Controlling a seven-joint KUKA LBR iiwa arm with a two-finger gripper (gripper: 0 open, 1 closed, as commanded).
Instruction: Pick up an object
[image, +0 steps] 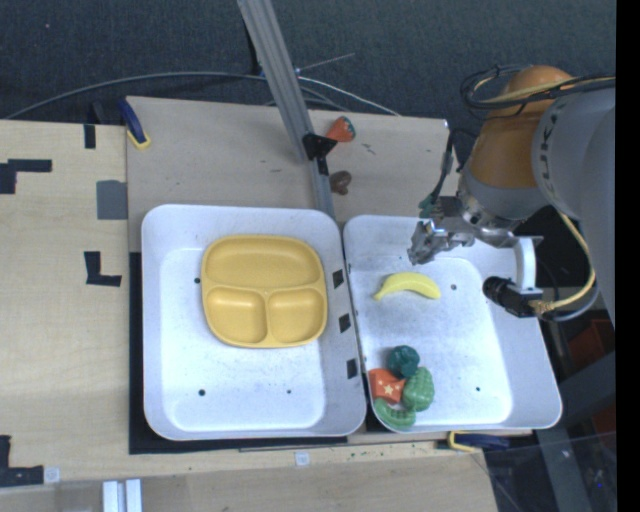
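A yellow banana (407, 288) lies in the upper middle of the right bin (520, 385). Near that bin's front left corner sits a cluster of toy food: a dark green piece (404, 360), a light green piece (418, 390) and a red-orange piece (385, 384). My gripper (424, 247) hangs over the back of the right bin, just above and to the right of the banana, apart from it. Nothing shows between its fingers.
A yellow divided plate (265, 290) rests in the left bin (170, 400). A grey pole (283, 70) slants down to a clamp at the bins' back edge. A small orange object (342, 128) and a brown one (341, 182) lie on the bench behind the bins.
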